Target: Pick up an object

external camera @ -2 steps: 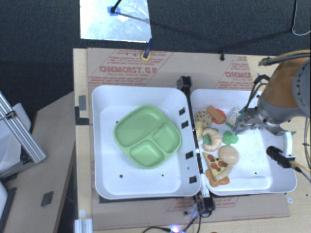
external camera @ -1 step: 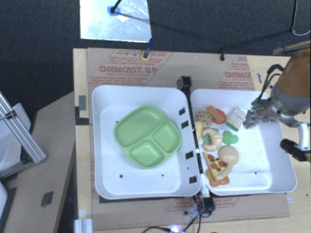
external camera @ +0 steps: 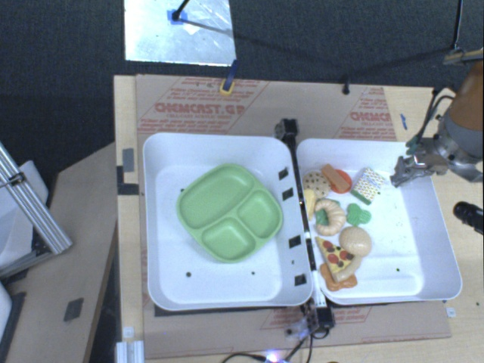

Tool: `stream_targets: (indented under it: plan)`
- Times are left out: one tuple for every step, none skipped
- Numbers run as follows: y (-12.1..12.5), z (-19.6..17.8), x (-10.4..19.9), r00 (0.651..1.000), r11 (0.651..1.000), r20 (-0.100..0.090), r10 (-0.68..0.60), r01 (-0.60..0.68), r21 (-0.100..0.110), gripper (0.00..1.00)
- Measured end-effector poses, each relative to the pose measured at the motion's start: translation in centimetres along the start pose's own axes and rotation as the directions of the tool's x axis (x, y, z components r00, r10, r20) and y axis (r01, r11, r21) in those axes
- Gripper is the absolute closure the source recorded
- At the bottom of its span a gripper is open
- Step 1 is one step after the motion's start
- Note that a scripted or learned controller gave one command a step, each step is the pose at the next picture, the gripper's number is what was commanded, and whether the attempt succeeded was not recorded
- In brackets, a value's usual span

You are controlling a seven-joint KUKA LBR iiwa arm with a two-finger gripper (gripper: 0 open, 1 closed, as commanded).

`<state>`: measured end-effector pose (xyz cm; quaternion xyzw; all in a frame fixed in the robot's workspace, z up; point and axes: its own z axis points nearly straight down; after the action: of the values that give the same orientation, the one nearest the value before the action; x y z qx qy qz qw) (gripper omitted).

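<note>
Several toy foods lie in the right bin (external camera: 423, 233): a hot dog (external camera: 333, 178), a speckled white block with a green edge (external camera: 368, 184), a green piece (external camera: 358, 216), a doughnut-like ring (external camera: 330, 213), a tan bun (external camera: 355, 242) and a pizza slice (external camera: 337, 260). My gripper (external camera: 404, 170) hovers at the bin's upper right edge, just right of the speckled block. Nothing shows between its fingers.
The left bin (external camera: 166, 203) holds a green divided plate (external camera: 229, 212). Black clips (external camera: 297, 225) run along the seam between the bins. Cardboard (external camera: 204, 104) underlies both bins, and a shiny sheet (external camera: 181, 21) lies beyond. A metal frame (external camera: 26, 210) stands at the left.
</note>
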<state>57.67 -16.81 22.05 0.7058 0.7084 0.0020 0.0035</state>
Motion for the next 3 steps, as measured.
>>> stream_targets:
  plan:
    - [-0.4,0.8,5.8,1.0,1.0,-0.005,-0.006,0.006,0.007,1.0]
    - [-1.8,0.5,11.3,1.0,1.0,-0.005,-0.006,0.006,0.008,1.0]
    - [-2.2,1.1,16.9,1.0,1.0,-0.005,-0.007,0.007,0.007,1.0]
